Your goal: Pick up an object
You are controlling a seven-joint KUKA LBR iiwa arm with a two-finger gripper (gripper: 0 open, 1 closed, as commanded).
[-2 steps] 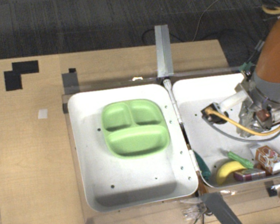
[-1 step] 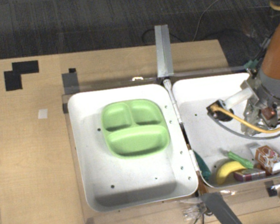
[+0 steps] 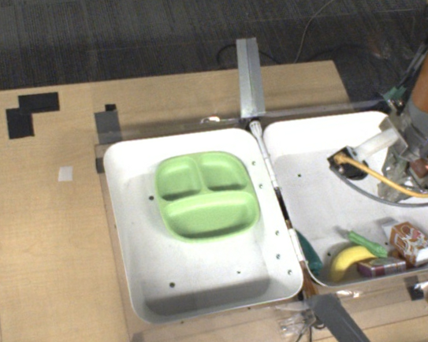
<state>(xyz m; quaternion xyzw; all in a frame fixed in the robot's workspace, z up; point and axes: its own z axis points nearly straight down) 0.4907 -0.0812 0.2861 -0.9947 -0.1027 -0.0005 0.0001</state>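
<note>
Plenty of open floor in the right bin (image 3: 313, 191): bare white from the shared divider across the far and middle parts. Crowded only along the near wall. In the left bin (image 3: 141, 241), a wide bare strip at the near side and narrower margins on the left, right and far sides.

Gripper (image 3: 414, 168) over the right side of the right bin, close to the right wall and apart from every loose thing. Cannot tell whether clenched or released.

Along the near wall of the right bin, a tight cluster hemmed in by the wall and the near right corner, with little room between pieces:
- Banana (image 3: 345, 260): yellow and curved, about mid-width of the bin.
- Green stick (image 3: 368, 241): thin, slanting just beyond the banana and seemingly touching it.
- Maroon block (image 3: 378, 267): dark and flat, just right of the banana, hard against the near wall.
- Carton (image 3: 411, 244): small, red and white, tilted, by the near right corner, just beside the block and nearest the gripper.
- Teal thing (image 3: 309, 255): tucked against the divider at the near left corner, mostly hidden, kind unclear.

Green plate (image 3: 205, 194) alone in the left bin, slightly toward the far side, apart from all four walls. Rounded corners and three compartments, two small ones on the far side and one wide one on the near side.
</note>
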